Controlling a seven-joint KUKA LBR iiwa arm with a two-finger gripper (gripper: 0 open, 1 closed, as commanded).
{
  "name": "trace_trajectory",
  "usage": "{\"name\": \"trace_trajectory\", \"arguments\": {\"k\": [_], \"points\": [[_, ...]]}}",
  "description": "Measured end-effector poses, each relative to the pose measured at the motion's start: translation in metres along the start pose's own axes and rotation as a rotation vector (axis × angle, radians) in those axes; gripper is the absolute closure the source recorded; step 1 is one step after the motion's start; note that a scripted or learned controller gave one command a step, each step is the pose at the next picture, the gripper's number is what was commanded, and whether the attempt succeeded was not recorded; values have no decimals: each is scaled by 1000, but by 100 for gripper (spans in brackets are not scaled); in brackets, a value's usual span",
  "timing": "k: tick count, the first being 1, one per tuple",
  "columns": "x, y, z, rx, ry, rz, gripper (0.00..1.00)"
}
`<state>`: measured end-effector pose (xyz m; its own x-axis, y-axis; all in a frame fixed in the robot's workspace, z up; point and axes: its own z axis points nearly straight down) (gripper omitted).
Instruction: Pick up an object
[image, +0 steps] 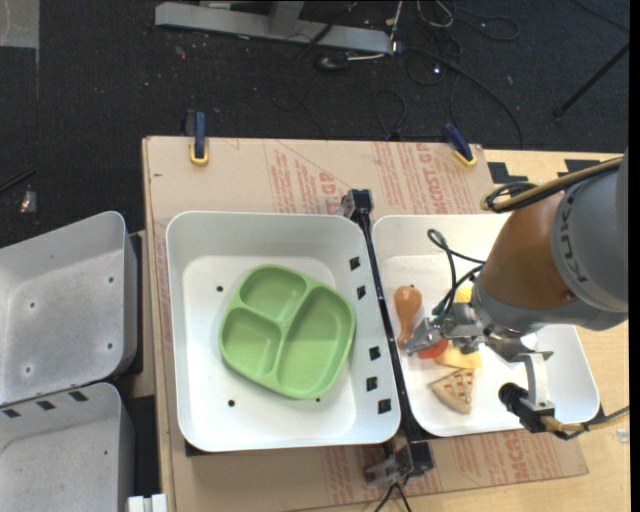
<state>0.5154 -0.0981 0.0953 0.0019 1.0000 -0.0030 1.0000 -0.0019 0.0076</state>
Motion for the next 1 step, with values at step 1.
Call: {"name": "trace_trajectory", "arguments": {"k": [1], "points": [[0, 2, -11, -5, -1, 2, 100]]}}
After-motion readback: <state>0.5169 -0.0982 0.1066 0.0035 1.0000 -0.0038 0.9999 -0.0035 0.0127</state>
